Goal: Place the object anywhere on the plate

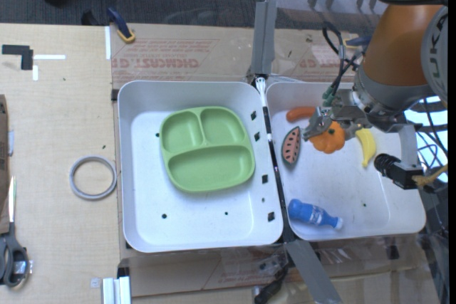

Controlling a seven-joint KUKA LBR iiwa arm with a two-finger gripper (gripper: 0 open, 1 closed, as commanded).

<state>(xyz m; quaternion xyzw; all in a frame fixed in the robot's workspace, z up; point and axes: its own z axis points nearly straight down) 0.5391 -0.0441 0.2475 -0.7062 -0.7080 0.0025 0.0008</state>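
One arm (pixel 402 46) angled leftward, tool (pixel 322 126) low above orange fruit (pixel 329 141).

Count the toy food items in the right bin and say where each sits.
4. A watermelon slice lies by the bin's left wall, a carrot behind it, an orange pumpkin under the hand, and a banana to the right. The arm may hide more.

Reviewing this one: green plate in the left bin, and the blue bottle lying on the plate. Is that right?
Not quite. The plate is in the left bin, but the bottle lies in the right bin, near its front edge, as the camera view shows.
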